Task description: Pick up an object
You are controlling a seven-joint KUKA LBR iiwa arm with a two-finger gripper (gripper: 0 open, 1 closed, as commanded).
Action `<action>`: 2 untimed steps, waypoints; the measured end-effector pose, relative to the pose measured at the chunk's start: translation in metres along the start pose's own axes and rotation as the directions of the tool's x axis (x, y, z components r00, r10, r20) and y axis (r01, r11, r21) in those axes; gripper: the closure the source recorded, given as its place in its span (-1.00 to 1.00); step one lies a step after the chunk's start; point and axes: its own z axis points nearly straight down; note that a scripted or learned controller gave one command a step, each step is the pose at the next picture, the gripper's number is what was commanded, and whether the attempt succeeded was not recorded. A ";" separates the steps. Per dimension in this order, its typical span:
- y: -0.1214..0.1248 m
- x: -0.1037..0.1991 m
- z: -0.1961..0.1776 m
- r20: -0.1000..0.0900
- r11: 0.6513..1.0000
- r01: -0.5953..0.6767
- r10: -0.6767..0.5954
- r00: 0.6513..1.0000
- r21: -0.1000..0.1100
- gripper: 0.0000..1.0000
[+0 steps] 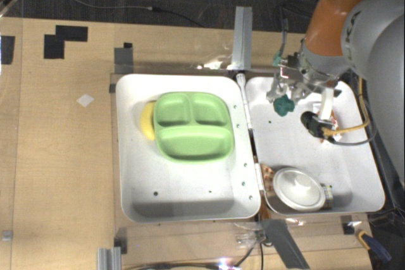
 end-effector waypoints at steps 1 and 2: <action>0.005 -0.037 -0.041 0.002 0.961 -0.277 0.277 0.961 0.001 1.00; -0.052 0.006 -0.006 0.002 0.983 -0.185 0.185 0.983 0.003 1.00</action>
